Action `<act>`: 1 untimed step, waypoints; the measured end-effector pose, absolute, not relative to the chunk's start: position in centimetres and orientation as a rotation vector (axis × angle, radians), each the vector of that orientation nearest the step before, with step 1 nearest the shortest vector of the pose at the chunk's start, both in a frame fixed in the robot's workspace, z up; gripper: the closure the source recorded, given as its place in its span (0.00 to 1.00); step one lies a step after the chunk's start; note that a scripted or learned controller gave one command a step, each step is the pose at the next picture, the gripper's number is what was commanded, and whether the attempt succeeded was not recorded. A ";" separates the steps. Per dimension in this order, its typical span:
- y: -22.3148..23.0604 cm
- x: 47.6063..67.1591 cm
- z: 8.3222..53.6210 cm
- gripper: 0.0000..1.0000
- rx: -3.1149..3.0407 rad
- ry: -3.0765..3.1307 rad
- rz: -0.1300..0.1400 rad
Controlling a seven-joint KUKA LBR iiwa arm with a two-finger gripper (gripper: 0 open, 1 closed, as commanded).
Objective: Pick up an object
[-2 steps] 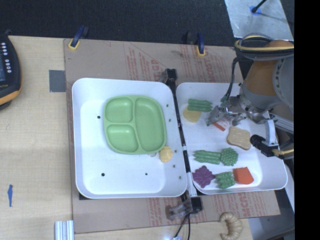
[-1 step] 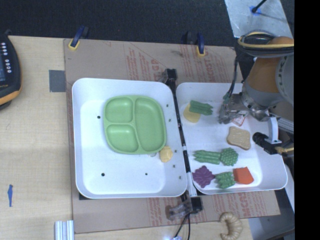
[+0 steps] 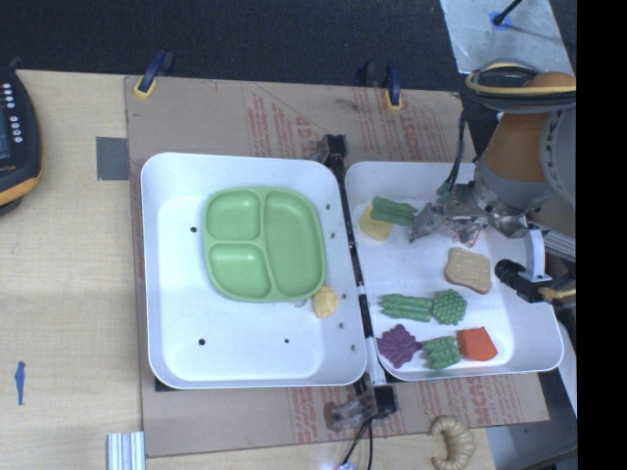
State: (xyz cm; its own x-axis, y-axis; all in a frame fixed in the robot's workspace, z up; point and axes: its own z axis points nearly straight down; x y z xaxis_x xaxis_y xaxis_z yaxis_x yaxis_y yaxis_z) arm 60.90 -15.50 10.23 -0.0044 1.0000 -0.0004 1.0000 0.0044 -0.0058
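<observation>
Green pickle-like piece (image 3: 393, 210) is lying in the right bin's (image 3: 534, 346) upper-left area — just left of the gripper (image 3: 431, 225), long axis pointing roughly toward it — while the fingers' state is impossible to tell.

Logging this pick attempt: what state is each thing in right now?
Gripper: low in the right bin, holding nothing visible.
Green plate: flat in the left bin, compartments bare.
Toast: lying flat, untouched.
Broccoli: on its side.
Yellow piece: touching the plate's rim.
</observation>
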 end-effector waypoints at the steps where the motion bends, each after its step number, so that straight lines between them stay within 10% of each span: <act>1: -17.9 56.1 15.7 0.00 -2.220 -2.219 0.004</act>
